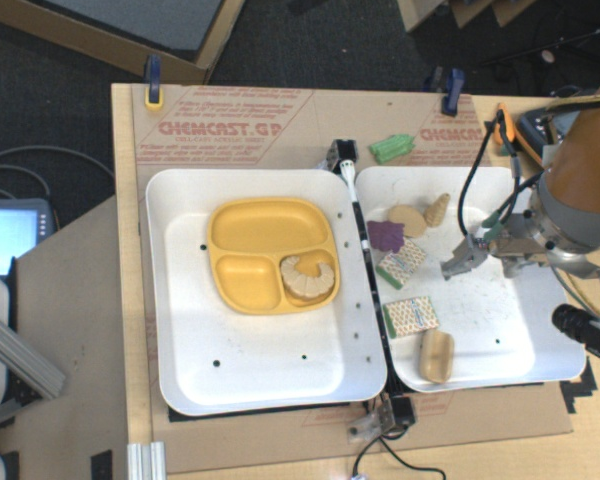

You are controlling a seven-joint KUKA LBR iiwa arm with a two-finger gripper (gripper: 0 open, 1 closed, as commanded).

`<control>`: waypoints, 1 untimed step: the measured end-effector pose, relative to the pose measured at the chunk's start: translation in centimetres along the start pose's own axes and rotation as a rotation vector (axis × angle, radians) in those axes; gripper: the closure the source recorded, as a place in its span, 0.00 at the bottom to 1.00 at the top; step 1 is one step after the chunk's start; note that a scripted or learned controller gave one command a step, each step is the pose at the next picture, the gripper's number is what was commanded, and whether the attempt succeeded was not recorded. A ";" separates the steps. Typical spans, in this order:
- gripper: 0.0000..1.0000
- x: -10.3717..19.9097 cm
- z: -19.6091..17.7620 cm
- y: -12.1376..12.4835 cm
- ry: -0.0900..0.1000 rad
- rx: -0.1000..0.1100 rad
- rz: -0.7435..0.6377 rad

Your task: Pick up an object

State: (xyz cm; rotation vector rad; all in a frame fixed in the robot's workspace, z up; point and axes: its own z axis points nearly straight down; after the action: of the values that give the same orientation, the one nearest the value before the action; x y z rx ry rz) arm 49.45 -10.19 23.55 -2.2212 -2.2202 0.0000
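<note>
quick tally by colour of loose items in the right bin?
Tan pieces: 3
Purple piece: 1
Patterned packets: 2
Total: 6

The green piece lies outside the right bin, so it is not counted.

The right bin had open floor across its middle and right, where the tool hung. Its left side was crowded: a purple piece, two patterned packets, tan lumps and a tan block. In the left bin a yellow divided tray filled the centre, leaving free margins. A black cable looped above, seemingly clear.
</note>
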 end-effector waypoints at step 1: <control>0.00 -4.6 9.9 -1.8 0.000 0.011 0.006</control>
State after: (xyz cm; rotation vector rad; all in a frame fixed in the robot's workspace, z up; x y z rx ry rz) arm 47.68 -14.79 13.60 -2.2221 -2.2088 0.0119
